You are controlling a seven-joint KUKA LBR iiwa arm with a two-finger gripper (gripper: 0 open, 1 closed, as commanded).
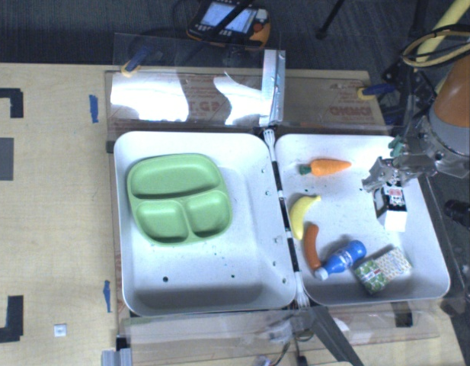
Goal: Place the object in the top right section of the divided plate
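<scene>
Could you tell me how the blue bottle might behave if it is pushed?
The blue bottle lies on its side, so it would probably roll. Its rounded body may slip in a grasp. The packet beside it might stop it.

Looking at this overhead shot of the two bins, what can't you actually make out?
- Gripper: too small and blurred in the camera view to tell whether it holds anything.
- Arm: cut off by the view's right edge.
- Packet: print too small to read.
- Handheld screen at the top: too small to read.
- Clear panel behind the left bin: glare washes out what lies beneath.
</scene>
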